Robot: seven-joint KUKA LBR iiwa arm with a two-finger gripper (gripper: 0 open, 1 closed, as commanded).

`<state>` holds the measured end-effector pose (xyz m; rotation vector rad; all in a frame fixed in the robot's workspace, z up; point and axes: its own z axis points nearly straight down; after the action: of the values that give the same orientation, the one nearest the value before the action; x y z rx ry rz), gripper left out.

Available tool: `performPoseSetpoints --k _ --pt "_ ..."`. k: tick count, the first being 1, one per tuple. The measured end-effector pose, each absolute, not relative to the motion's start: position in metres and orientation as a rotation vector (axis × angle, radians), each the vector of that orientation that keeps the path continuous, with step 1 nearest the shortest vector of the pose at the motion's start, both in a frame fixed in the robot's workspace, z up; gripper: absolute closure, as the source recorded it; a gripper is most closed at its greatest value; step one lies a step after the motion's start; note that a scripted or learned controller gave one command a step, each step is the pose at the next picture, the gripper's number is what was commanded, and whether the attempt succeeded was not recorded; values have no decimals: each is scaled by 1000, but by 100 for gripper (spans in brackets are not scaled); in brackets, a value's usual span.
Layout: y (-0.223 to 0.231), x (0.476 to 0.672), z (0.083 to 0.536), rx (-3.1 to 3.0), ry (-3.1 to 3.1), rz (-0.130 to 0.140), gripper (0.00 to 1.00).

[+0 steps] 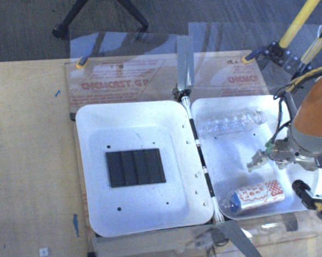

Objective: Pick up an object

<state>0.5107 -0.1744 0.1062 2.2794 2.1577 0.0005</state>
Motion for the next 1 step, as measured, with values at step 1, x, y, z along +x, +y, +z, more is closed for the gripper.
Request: performPoseSetpoints --k 1 --pt "-171 482 88 2098 2330 8 0"
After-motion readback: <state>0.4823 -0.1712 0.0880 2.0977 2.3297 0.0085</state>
